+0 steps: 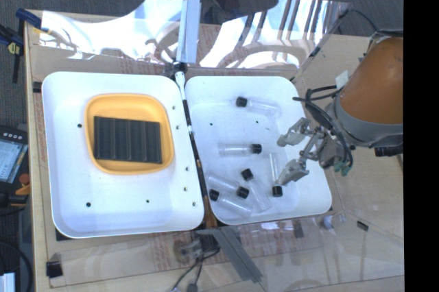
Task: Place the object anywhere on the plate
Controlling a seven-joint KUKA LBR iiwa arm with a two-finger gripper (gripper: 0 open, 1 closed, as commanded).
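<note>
A yellow plate (103, 112) with a dark ribbed insert sits in the left white bin (62, 195). Several clear vials with black caps lie in the right bin (212, 95): one at the back (255, 104), one in the middle (240, 147), others near the front (230, 192), and one (276, 175) just left of the gripper. My gripper (291, 154) hovers over the right bin's right side, open, its two fingers spread with nothing between them.
A clear divider stands upright between the bins at the back (188, 27). Shiny foil (123, 30) covers the bench behind the bins. Cables and a bracket (206, 246) lie at the front edge.
</note>
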